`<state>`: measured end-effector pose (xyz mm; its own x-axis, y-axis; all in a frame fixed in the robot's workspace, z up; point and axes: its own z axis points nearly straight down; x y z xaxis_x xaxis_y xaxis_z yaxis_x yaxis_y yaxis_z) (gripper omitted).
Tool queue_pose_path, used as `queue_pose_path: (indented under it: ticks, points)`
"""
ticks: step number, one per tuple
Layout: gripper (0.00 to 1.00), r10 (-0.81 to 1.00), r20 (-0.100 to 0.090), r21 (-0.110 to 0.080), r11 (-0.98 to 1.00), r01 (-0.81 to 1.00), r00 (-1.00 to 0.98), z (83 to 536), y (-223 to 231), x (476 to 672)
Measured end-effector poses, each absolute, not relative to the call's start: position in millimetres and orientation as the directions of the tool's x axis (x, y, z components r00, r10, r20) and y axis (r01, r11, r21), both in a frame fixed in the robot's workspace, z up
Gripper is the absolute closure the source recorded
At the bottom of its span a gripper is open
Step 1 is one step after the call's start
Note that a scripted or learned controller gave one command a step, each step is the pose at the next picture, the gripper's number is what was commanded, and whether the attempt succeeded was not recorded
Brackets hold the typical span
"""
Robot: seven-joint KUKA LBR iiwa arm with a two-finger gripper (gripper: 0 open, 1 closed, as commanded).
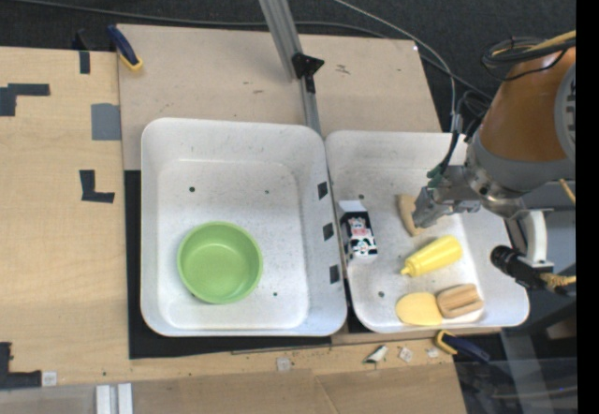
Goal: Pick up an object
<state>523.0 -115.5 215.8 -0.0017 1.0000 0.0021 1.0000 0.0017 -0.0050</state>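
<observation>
My gripper [427, 212] hangs low over the upper middle of the right bin [374, 155], reaching in from the right. Just left of it, touching or nearly touching, lies a small tan piece [406, 214], partly hidden by the gripper. Below it a yellow squeeze bottle [432, 256] lies on its side. A black-and-white carton [357, 234] sits by the bin's left wall. At the bin's front lie a yellow rounded piece [417, 309] and a brown bread-like block [459, 299], side by side.
A green bowl [220, 262] sits in the front left of the left bin [234, 145]. A grey metal pole [281, 19] slants down to the wall between the bins. The arm's orange and grey body [529, 122] covers the right bin's right edge.
</observation>
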Motion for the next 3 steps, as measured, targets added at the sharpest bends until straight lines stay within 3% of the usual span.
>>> queue_pose_path:
  ticks: [1,2,3]
  points:
    - [0.0,1.0,0.002,-0.005,0.002,1.0,-0.002,216,-116,523.0]
    - [0.0,1.0,0.001,-0.013,0.0,1.0,0.0,152,-120,526.8]
    - [0.0,1.0,0.0,-0.005,0.0,1.0,0.0,91,-114,529.9]
